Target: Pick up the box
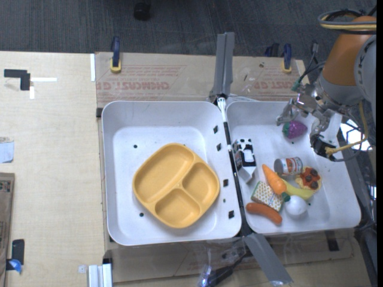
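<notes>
gripper (306,119) up at the right bin's far end, can't tell if it's gripping | box (244,156) sits left and nearer you, by the divider | long axis runs front-to-back

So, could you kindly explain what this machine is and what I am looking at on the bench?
It is one picture from a camera fixed above the bench, looking down at a slant. The grey and orange shape at the right is a robot arm; its gripper hangs over the right bin, near a purple toy. The left bin holds a yellow divided tray. The right bin holds a small black and white box, a can, a carrot, a sausage and a white ball. Nothing visible is held.
</notes>
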